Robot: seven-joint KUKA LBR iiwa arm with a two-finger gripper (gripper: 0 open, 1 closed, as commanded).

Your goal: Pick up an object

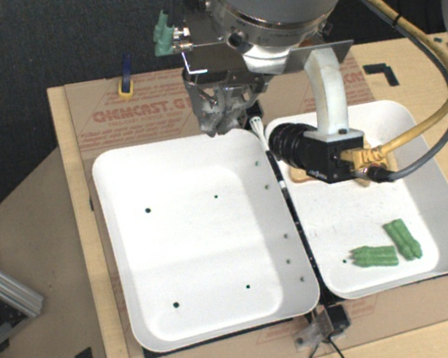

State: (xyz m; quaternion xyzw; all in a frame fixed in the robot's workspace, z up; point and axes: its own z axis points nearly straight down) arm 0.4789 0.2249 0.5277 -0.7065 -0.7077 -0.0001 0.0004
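Observation:
Two green ridged objects lie in the right bin (430, 180) near its front edge: one lies flat (375, 256), the other is angled beside it (404, 238). A small tan object (299, 174) peeks out from under the arm's black cylinder at the right bin's left side. My gripper (226, 115) hangs low over the far rim of the left bin (193, 248), near the divide between the bins. Nothing shows in it.
A black cylinder (312, 154) on a white bracket, with a brass fitting and a yellow hose (421, 130), hangs from the arm over the right bin. A blue and yellow clamp (126, 81) sits on the cardboard behind the left bin.

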